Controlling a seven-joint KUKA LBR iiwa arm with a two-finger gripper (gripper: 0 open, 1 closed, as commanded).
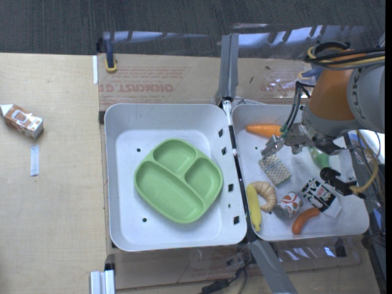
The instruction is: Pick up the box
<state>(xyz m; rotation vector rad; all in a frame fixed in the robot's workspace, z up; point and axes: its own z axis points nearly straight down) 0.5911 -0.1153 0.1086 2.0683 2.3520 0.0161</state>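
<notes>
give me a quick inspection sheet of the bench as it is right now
surface: wooden bench bearing two white bins side by side, left bin and right bin
job's things: patterned grey box lying flat in the right bin, just below the tool
clutter: green divided plate in the left bin; carrot, banana, croissant, small can, red sausage, black-and-white packet and a green item in the right bin
grippers: tool over the right bin above the box, nothing seen between its fingers
cables: yellow and black cables over the arm
surroundings: small carton on the bench at far left; cardboard sheet behind the bins
</notes>
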